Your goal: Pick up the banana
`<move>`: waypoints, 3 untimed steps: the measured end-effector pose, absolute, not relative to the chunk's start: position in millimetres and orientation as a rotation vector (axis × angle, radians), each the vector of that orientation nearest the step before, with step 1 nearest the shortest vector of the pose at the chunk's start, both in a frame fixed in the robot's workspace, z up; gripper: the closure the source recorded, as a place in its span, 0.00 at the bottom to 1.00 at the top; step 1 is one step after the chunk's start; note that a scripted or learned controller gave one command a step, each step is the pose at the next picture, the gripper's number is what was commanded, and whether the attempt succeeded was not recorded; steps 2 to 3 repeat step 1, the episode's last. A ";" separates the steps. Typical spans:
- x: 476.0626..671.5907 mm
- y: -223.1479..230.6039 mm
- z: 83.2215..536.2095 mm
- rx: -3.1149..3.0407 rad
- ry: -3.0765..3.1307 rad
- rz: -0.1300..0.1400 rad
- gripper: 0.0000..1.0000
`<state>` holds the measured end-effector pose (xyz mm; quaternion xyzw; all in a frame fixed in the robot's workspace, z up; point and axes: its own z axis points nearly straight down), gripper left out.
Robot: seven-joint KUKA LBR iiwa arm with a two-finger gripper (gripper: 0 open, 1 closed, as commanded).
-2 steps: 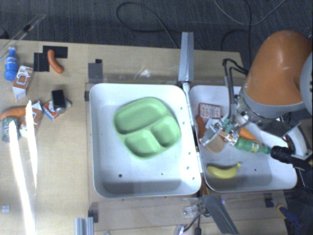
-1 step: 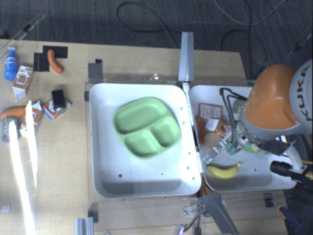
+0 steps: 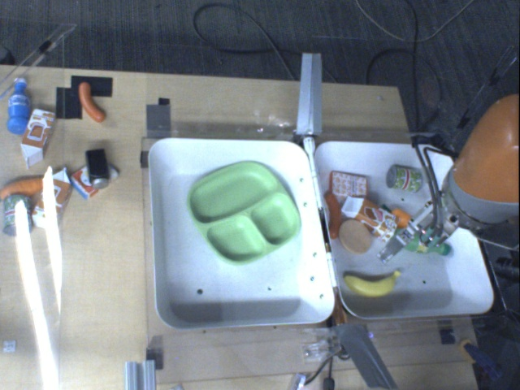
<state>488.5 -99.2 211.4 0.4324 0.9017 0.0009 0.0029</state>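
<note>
I see my gripper (image 3: 393, 249) hovering just above the curved yellow banana (image 3: 371, 283) in the right white bin (image 3: 467, 295), fingers seemingly apart, holding nothing

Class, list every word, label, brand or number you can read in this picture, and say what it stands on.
None can be read.
Red packet: print blurred.
Green can: label too small.
Cartons on the bench: markings blurred.
Blue bottle: label too small.
</note>
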 end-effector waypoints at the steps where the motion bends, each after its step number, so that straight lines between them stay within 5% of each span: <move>1: 487.6 9.6 183.5 1.435 2.793 0.002 0.00; 3: 487.6 9.6 183.5 1.435 2.793 0.002 0.00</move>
